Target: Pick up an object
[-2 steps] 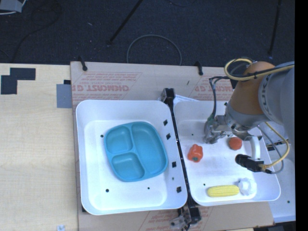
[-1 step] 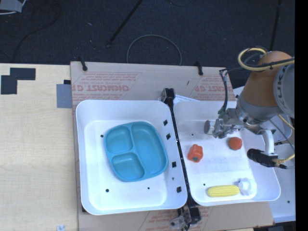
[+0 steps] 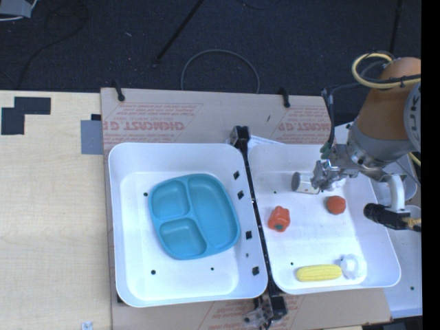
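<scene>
Camera view: our end effector (image 3: 317, 179), finger state indiscernible, hovers in the right bin (image 3: 385, 267); we should centre above the orange ball (image 3: 335, 205) before descending.

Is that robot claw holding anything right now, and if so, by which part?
It cannot be told. The gripper is low in the right bin, with nothing visible between its fingertips.

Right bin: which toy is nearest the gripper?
The small round orange ball, just below the gripper. The orange cup and corn cob lie farther off.
</scene>
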Controlling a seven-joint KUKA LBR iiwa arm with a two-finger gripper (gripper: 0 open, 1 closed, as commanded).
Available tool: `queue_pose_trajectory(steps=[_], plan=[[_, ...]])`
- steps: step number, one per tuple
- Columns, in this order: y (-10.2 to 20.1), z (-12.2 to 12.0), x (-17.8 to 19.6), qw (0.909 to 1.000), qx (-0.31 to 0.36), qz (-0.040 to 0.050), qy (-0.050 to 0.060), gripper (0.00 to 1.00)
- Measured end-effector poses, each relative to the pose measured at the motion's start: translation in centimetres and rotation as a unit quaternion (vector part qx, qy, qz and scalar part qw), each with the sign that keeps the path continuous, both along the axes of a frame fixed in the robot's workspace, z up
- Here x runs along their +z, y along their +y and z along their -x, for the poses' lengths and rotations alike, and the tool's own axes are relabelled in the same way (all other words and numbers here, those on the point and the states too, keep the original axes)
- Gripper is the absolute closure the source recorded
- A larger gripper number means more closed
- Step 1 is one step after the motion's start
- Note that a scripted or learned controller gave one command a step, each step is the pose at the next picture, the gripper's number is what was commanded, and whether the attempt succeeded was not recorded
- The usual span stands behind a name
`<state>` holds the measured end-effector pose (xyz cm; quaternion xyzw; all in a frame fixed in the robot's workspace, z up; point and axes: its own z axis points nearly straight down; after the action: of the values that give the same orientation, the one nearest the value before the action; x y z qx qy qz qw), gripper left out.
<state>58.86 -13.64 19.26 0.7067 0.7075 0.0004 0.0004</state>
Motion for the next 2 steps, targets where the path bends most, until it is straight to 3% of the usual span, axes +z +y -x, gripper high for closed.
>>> queue_pose_trajectory(steps=[1,2], plan=[[-0.7,0.2,6.1,1.0000,-0.001,0.0005,-0.001,1.00],[4.8,0.3,5.1,1.0000,0.001,-0.0009,0.002,1.00]])
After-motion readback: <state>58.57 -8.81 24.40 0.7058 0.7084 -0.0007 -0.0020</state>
